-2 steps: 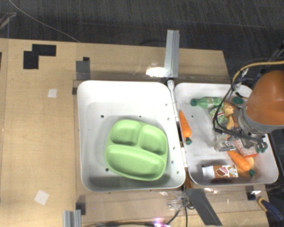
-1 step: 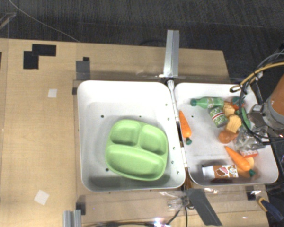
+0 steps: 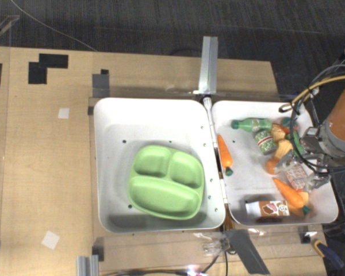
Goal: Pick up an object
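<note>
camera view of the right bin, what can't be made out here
- Hand: cables and the wrist above cover it, so its fingers cannot be read.
- Arm: cut off by the right edge of the camera view.
- Clear packet under the hand: see-through and blurred; contents unclear.
- Brown-labelled bottle: label print too small to read.
- Items beside the green bottle: crowded together, edges hard to separate.

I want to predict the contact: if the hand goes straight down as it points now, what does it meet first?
Probably the clear plastic packet under the hand, beside the carrot; depth is unclear.
</note>
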Tool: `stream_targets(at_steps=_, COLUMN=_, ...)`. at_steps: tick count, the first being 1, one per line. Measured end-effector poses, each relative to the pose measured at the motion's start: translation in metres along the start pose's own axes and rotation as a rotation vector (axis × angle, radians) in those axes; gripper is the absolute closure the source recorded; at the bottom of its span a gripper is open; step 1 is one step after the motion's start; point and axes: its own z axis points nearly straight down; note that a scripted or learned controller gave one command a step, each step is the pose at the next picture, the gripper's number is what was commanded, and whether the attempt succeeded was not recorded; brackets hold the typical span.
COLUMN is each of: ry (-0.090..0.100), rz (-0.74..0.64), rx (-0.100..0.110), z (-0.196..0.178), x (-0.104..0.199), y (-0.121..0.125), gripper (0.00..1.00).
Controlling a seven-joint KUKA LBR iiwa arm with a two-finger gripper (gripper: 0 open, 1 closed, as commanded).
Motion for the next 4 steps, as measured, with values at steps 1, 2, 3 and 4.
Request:
stream_targets(at_steps=1, ry=-0.002, rz=0.070, rx=0.010, z=0.053, x=0.009, y=0.027, gripper=0.00)
stream_targets(at_steps=2, ry=-0.002, rz=-0.026, rx=0.014, z=0.053, x=-0.017, y=0.039, gripper=0.00)
stream_targets(at_steps=3, ry=-0.005, rz=-0.015, rx=0.016, z=0.052, x=-0.029, y=0.065, gripper=0.00)
stream_targets(at_steps=4, ry=-0.008, rz=-0.096, rx=0.010, z=0.053, x=-0.018, y=0.054, gripper=0.00)
